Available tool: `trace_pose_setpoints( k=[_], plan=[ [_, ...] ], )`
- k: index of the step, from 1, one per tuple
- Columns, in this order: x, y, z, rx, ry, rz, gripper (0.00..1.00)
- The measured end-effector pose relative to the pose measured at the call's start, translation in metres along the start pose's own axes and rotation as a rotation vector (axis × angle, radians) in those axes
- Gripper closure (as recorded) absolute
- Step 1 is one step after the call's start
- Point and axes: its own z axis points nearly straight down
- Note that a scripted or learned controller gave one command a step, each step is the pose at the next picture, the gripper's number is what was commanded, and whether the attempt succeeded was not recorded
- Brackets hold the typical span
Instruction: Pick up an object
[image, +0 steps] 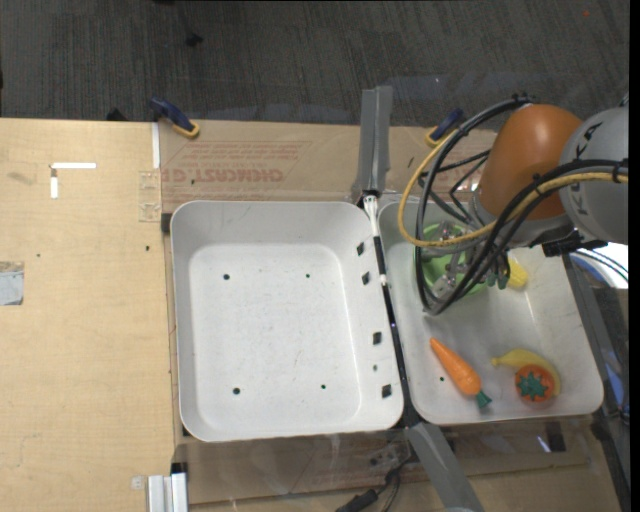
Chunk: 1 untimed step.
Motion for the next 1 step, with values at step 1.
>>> trace_pose_setpoints(
  k=[1],
  plan=[
    [0.1007, -0.0701, -0.0001, 0.001, 0.003, 0.028, 0.0]
  ],
)
